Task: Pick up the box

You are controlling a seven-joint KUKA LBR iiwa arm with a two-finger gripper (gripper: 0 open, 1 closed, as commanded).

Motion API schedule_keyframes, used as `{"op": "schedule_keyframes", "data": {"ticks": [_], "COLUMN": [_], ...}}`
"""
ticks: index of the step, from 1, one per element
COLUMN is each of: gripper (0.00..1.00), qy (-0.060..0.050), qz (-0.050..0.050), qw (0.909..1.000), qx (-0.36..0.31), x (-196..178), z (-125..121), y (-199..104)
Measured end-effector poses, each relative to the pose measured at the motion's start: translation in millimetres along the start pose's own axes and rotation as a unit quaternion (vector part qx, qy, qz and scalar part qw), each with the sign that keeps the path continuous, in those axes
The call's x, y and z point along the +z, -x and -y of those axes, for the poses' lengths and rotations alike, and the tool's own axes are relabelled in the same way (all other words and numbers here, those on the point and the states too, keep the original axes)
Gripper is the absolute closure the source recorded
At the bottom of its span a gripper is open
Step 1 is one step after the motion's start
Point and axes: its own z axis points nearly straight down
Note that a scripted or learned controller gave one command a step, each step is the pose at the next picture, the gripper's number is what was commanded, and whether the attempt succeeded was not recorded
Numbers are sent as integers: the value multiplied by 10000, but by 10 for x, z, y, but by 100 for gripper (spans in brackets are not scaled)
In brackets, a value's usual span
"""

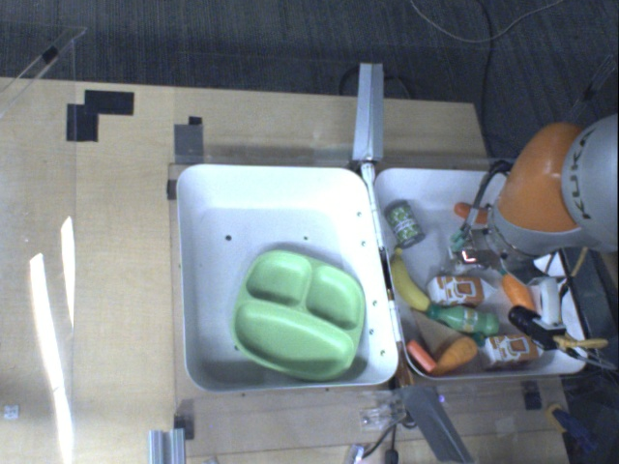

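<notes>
box (456,289) is lying in the right bin (430,184), roughly in its middle, a small carton with an orange and white printed face turned upward. it is resting just above a green bottle (467,319) that is lying on its side, and a yellow banana (406,285) is sitting just to its left along the divider. a second, similar carton (510,351) is lying lower down near the bin's front edge, with a carrot (455,356) beside it and another orange piece (515,291) to the right of the box. a small green can (403,222) is lying further up. the gripper (471,249) is hanging just above the box's upper edge, reaching in under the arm's orange band (540,191); the wrist is hiding the fingertips, so whether they are apart or together is something i cannot tell, and nothing is showing between them. the carton is looking light and fairly stiff, though thin card could be denting under a hard squeeze and its glossy print may be slipping. taking it across its shorter sides, near the middle, is seeming the safest hold, since the bottle is crowding its lower edge. the left bin (193,259) is holding a green sectioned tray (300,312), well apart from all this.
</notes>
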Motion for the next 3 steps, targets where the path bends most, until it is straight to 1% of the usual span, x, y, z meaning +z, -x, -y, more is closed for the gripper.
{"op": "schedule_keyframes", "data": {"ticks": [1,2,3], "gripper": [100,0,0], "qy": [35,34,3], "qz": [2,1,2], "qw": [10000,10000,10000], "qx": [-6,-4,73], "x": [-118,-118,47], "z": [-26,-26,-786], "y": [-6,-6,372]}}
